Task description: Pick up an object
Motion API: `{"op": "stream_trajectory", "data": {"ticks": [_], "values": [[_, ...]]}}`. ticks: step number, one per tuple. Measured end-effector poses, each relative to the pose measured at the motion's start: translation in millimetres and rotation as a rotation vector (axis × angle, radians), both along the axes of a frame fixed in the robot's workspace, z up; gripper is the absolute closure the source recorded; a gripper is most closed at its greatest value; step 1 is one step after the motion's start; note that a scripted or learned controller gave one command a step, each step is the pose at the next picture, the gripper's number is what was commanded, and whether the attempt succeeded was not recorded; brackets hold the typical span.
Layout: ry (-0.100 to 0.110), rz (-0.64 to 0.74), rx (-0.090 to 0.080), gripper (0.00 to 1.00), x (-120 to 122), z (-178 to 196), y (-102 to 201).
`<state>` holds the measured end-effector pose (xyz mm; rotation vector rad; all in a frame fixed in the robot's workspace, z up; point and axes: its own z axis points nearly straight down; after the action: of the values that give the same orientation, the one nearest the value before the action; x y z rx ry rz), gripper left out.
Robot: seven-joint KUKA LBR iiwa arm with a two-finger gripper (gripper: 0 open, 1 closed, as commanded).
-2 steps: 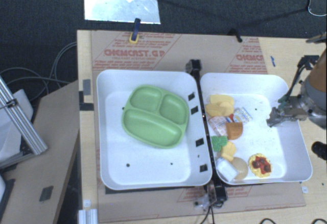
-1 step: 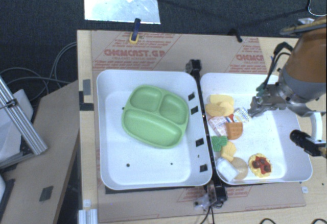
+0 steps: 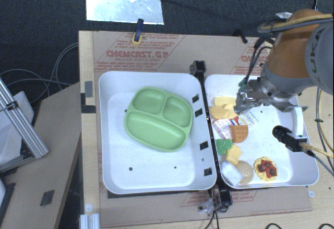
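Two white bins are seen side by side on the bench. In the left bin (image 3: 119,166) a green divided plate (image 3: 159,118) is placed, a little tilted to the bin's walls. The small objects are gathered in the right bin (image 3: 298,163), mostly along its left side. The gripper (image 3: 243,104) is lowered over the upper left part of this bin, and the arm (image 3: 295,61) is reached in from the right. Whether the gripper is open or closed cannot be told, and no object is seen held in it.

Just beside the gripper, on its left, two yellow pieces (image 3: 223,103) are found, one touching the other. Below them a white packet (image 3: 224,127) with red print is lying, and an orange piece (image 3: 239,133) is touching it. Further toward the front a green piece (image 3: 223,145) and a yellow block (image 3: 234,155) are seen close together. Near the front wall a pale round piece (image 3: 241,172) is placed, and just beside it a small round disc (image 3: 266,168) with red on top.
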<state>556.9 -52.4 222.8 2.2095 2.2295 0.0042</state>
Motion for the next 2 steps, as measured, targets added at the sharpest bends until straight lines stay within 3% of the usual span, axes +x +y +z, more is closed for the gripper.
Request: {"op": "stream_trajectory", "data": {"ticks": [2], "values": [[0.001, 0.001, 0.002, 1.00, 44.9, 9.0, 101.6]]}}
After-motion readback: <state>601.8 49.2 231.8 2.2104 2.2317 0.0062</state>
